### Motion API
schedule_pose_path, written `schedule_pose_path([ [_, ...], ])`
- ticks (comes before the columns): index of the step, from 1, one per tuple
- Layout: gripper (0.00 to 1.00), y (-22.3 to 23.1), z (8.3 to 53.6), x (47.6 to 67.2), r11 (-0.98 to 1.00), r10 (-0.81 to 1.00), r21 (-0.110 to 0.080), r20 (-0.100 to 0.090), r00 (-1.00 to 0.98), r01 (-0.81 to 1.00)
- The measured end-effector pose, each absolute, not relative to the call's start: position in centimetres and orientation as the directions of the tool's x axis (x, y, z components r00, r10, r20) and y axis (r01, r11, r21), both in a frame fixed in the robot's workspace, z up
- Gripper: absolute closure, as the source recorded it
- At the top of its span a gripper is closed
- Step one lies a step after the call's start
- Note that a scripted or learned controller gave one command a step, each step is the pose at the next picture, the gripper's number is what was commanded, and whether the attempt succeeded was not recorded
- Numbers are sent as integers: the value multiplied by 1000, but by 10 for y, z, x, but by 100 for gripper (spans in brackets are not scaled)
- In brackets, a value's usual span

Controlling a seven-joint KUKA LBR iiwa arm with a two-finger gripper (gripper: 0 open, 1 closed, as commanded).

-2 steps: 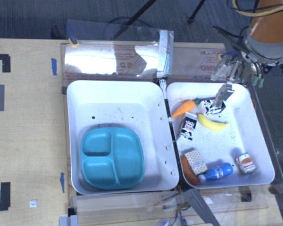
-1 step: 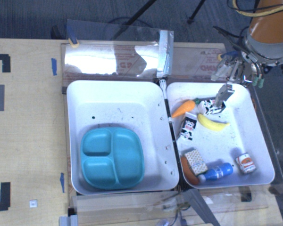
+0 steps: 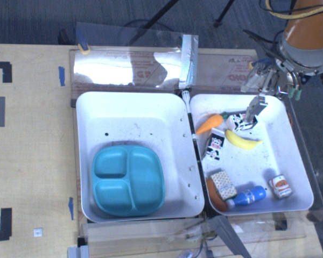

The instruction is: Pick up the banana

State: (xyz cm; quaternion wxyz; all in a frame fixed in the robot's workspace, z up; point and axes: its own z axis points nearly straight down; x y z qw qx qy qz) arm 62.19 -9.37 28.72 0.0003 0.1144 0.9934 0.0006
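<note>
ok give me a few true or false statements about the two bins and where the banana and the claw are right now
1. The banana lies in the right bin. True.
2. The blue divided plate sits in the right bin. False: it is in the left bin.
3. The claw is over the far part of the right bin, just beyond the banana. True.
4. The banana is lifted clear of the bin. False: it lies on the bin floor, beside a black and white toy.
5. The blue bottle lies near the front edge of the right bin. True.
6. The carrot is in the left bin. False: it lies in the right bin, near the divider.
</note>
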Motion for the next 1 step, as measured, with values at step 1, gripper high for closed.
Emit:
schedule_pose_path([
  [1, 0, -98, 239, 631, 957, -291, 4, 1, -957, -291],
])
